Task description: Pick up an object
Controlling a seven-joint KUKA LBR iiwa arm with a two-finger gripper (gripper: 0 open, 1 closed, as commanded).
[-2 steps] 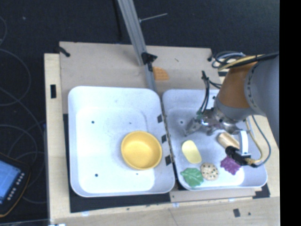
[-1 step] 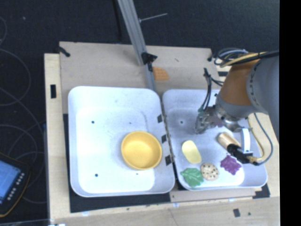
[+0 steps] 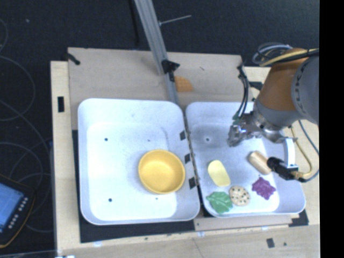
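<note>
Your gripper (image 3: 235,136) hangs over the far part of the right bin (image 3: 215,117), and I can't tell how it's set. The objects lie nearer: yellow piece (image 3: 218,172), green leaf (image 3: 219,201), cookie (image 3: 239,195), purple piece (image 3: 263,187) and tan cylinder (image 3: 258,162) to its right. A yellow bowl (image 3: 161,171) sits in the left bin (image 3: 107,122), on a wooden bench (image 3: 113,71).

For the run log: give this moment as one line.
gripper over right bin, nothing held | yellow bowl in left bin | pick not done
</note>
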